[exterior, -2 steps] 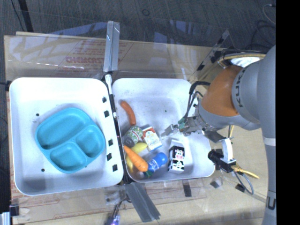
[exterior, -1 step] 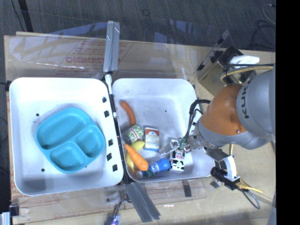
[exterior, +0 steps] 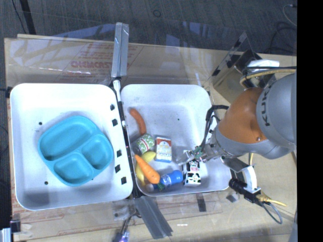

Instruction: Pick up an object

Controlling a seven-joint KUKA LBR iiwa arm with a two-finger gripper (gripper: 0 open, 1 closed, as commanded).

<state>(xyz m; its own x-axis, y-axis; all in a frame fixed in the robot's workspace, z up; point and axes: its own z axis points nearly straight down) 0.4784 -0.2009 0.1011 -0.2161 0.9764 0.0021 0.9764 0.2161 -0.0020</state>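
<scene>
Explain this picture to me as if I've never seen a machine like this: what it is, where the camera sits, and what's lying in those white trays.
The camera is fixed above a bench, looking down at a slant. The grey and orange shape is a robot arm reaching in from the right. Its claw sits low in the right bin, by a black-and-white cow-patterned carton; whether it grips anything is unclear. That bin also has a sausage, a carrot, a small white and orange box, a blue bottle and a banana. The left bin holds a blue divided plate.
</scene>
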